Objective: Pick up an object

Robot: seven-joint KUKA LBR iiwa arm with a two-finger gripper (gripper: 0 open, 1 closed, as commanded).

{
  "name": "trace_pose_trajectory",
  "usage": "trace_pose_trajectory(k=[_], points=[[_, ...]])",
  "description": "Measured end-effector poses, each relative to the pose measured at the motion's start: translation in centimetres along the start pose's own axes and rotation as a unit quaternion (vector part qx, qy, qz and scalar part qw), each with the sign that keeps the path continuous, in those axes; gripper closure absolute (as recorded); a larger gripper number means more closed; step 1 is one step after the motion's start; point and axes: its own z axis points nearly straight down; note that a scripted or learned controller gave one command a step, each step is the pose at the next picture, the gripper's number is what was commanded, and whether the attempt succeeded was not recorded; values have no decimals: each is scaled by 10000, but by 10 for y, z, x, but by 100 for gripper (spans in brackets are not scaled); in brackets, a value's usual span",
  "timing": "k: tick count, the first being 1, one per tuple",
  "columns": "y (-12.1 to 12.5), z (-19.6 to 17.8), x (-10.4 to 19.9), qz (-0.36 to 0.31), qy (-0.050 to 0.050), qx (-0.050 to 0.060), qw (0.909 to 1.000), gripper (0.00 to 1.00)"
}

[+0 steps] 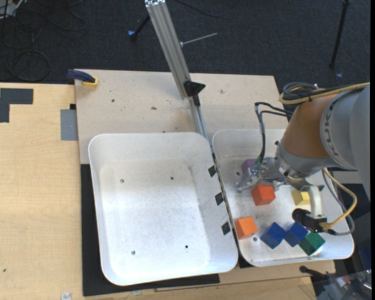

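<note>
No brand, label or readable writing is showing anywhere in the camera view; the nearest thing to a mark is a small black-and-white checkered tag (155, 0) sitting at the top of a slanted aluminium bar (173, 49) at twelve o'clock.

The bench (137, 102) is showing a pale, speckled board, with a light wooden panel (28, 186) lying at nine o'clock and carrying dark grey patches. Dark carpet with loose cables is filling the room beyond, toward twelve o'clock. A blue-and-yellow clamp (82, 77) is gripping the board's edge at about ten o'clock.

Two shallow white bins are sitting side by side. The left bin (106, 167) is taking up the centre. The right bin (228, 145) is lying at about four o'clock and is holding the loose objects: a red block (263, 194) just under the arm's wrist, an orange block (245, 227) at its six o'clock, two blue blocks (284, 235) touching each other toward five o'clock, a green block (313, 243) just beside them, a yellow piece (302, 197) at three o'clock of the red block, and a purple object (248, 166) partly hidden.

The arm (325, 133) is reaching in from three o'clock, its orange band bending over the right bin. The gripper (250, 179) is hanging just beside the red block; whether its claw is apart or together, I cannot tell.
</note>
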Motion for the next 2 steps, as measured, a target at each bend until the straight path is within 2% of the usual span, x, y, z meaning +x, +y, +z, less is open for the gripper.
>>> trace_pose_trajectory(k=[1,2], points=[[0,-11,-1,32,10,5,10000,100],[-4,-71,-10,34,1,-10,10000,100]])
